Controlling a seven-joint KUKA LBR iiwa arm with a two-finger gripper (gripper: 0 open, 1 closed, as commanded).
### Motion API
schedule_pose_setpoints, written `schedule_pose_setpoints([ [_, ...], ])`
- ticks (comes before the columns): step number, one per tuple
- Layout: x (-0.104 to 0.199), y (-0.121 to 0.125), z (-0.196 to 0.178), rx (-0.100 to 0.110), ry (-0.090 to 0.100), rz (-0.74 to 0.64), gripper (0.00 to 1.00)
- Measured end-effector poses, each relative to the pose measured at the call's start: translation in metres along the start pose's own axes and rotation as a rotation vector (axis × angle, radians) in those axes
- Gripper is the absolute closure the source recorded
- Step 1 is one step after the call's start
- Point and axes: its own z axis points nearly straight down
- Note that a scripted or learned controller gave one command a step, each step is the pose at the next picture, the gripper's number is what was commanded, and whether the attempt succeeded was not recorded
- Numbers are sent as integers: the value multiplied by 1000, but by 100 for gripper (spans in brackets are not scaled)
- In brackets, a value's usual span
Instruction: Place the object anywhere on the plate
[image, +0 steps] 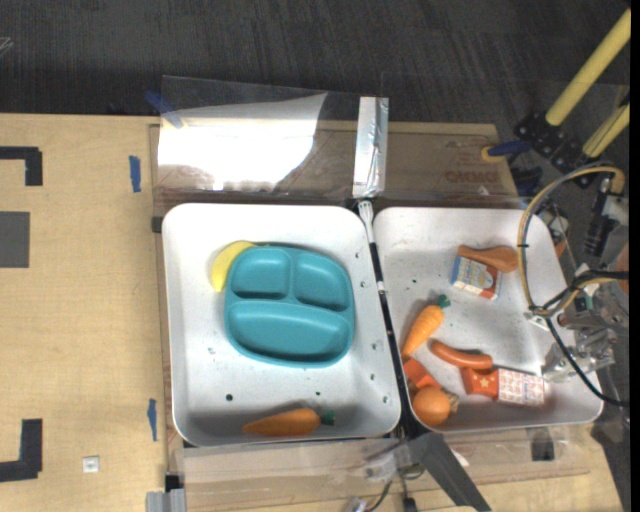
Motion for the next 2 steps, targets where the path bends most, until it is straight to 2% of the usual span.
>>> schedule_pose_setpoints([
  [1,1,-2,-44,3,1,136,100],
  [2,-1,-4,-54,9,-2,136,100],
])
